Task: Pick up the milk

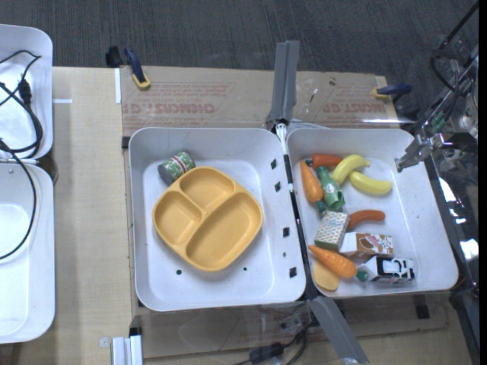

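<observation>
- Right bin (417, 226): white, shallow, holding a cluster of toy foods left of its middle.
- Milk (393, 270): small black-and-white carton, on its side in the near right corner of the right bin; just right of the near carrot's (335, 261) green tip, just near of a white-and-brown carton (370, 244).
- Gripper (408, 157): above the far right edge of the right bin, well apart from the milk, nothing seen in its grasp; spread or pressed together, cannot tell.
- Arm (456, 105): grey, entering from the right, draped with dark cables.
- Other contents of the right bin: two yellow bananas (358, 173) far of centre; a second carrot (310, 181) along the left wall; green bottle (329, 188) beside it; red sausage (365, 217); checkered box (332, 230) touching the white-and-brown carton; tan disc (326, 280) at the near left corner.
- Left bin (144, 226): white, bearing a yellow divided plate (207, 217) at centre and a green can (176, 166) on its side, touching the plate's far left rim.
- Far of both bins: flat cardboard sheet (198, 101), held by a blue clamp (135, 65).
</observation>
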`<state>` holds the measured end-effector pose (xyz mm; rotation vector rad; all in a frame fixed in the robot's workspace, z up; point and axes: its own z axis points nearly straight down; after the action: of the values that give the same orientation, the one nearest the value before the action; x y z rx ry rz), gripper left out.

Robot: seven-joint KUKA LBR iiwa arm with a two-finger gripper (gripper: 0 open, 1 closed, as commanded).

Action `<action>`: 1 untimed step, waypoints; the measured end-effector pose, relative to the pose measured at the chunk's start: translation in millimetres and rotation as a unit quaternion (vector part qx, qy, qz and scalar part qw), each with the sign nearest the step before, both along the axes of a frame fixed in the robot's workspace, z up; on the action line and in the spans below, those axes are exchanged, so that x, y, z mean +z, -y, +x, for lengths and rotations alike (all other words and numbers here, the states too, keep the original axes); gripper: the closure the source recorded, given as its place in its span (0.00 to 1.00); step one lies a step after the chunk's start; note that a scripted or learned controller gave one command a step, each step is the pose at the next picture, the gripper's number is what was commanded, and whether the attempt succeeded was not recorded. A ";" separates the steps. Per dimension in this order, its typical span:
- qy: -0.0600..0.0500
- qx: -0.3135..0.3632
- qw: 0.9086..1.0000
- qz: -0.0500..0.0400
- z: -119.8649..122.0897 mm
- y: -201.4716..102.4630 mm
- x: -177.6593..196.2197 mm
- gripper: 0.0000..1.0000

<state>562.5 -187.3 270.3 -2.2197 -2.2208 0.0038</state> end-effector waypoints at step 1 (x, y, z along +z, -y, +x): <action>0.000 0.039 0.999 0.001 -42.3 -3.1 -151.5 0.00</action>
<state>520.3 -184.2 118.8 -2.1318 -2.3049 0.0019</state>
